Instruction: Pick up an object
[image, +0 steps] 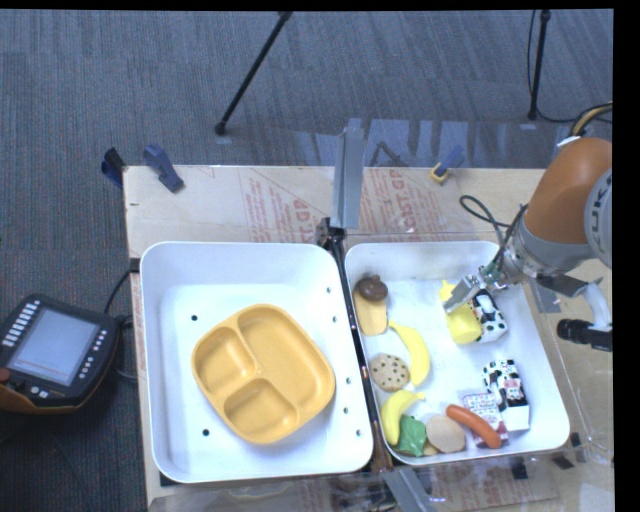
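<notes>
Yellow toy (462, 324) lies in the right bin (540, 352), right under the gripper (478, 290), whose fingers look spread open with nothing held. A black-and-white toy (490, 316) touches it. Bananas (414, 352), a cookie (389, 372) and a sausage (473, 424) lie nearby. A yellow tray (262, 373) sits in the left bin (170, 290).

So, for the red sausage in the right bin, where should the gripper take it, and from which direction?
Grip the red sausage at its middle, from straight above, closing across its narrow width. It lies flat and slanted, with a carton close behind, so the gripper probably needs care there.
</notes>
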